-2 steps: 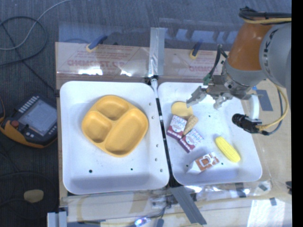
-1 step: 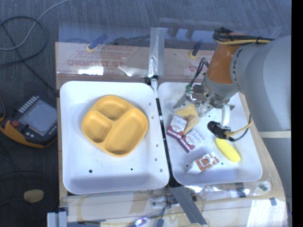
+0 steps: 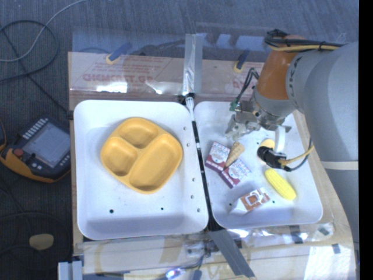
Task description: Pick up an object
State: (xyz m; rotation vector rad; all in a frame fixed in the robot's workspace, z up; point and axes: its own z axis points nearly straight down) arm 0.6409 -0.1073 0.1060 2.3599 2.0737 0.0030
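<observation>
My gripper point(image 3: 243, 126) hangs over the back part of the right bin point(image 3: 303, 212), its fingers apart with nothing between them. Just in front of it lies a tan ice-cream cone point(image 3: 235, 151), tip pointing forward. To the cone's left is a red-and-white packet point(image 3: 218, 154), and a second such packet point(image 3: 236, 171) lies below the cone. A yellow corn cob point(image 3: 280, 183) rests at the right, with a small yellow piece point(image 3: 267, 144) above it, partly behind a black cable. An orange-and-white packet point(image 3: 254, 199) sits near the front.
The left bin point(image 3: 93, 209) holds a yellow three-compartment plate point(image 3: 141, 154). A raised divider point(image 3: 199, 156) separates the bins. The arm's grey body point(image 3: 332, 98) covers the right bin's back right corner. A teach pendant point(image 3: 38, 150) lies on the floor at the left.
</observation>
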